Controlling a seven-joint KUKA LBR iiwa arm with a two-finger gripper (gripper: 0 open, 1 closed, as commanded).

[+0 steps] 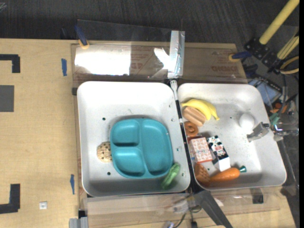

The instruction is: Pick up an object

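Note:
The right bin (pixel 266 165) holds a yellow banana (pixel 203 108), a hot dog (pixel 193 115), a small brown ring (pixel 191 128), a red patterned box (pixel 200 149), a black-and-white block (pixel 218 147), an orange carrot (pixel 224 175) and a white ball (pixel 247 121). In the left bin (pixel 95 108) lie a teal divided plate (pixel 140 147), a cookie (pixel 104 151) at the plate's left edge and a green toy (pixel 171 175) at its lower right. My gripper (pixel 261 130) shows as a grey piece over the right bin's right rim, just right of the white ball and apart from it.
A clear plastic sheet with a tape strip (pixel 176 53) lies behind the bins. Cables and yellow poles (pixel 280 18) crowd the far right. A tan board (pixel 33 127) spreads to the left of the bins.

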